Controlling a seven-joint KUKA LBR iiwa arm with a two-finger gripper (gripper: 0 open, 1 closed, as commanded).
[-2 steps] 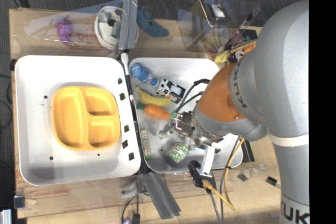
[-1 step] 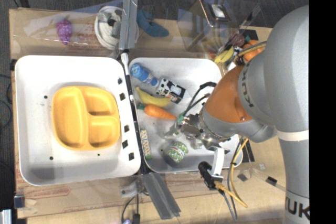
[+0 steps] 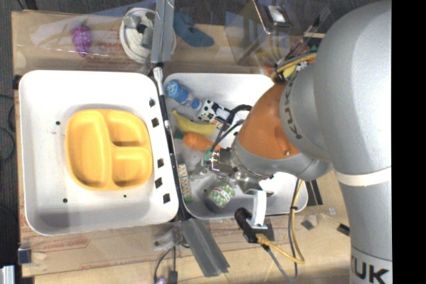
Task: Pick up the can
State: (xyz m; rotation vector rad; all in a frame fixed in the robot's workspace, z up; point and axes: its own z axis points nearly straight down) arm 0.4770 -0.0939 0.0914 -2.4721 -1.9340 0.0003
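1. Camera view, left half: left bin on the table, bearing a yellow divided tray near its middle. No part of the task there.

2. Camera view, right half: right bin crowded with small things. Water bottle with blue cap near the far left corner, banana just below it, an orange carrot-like piece below that, a black-and-white patterned piece beside the banana.

3. Same view, task's thing: can, greenish and lying on its side, near the front wall of the right bin, apart from the banana and the carrot-like piece.

4. Same view, arm: reaching in from the right, orange band over the bin's middle, wrist bent down toward the can. Tool directly above or at the can, its tips lost among cables and wrist hardware.

5. Tool state: cannot tell whether spread or closed; nothing seen plainly between the tips, so no claim of a hold.

6. Step in hand, as a judgement: final approach or the grasp itself, can not yet lifted off the bin floor.

7. Next move, as a judgement: tips astride the can's round body, a firm close across it, then a straight lift. Risk of the can rolling toward the front wall under a glancing touch.
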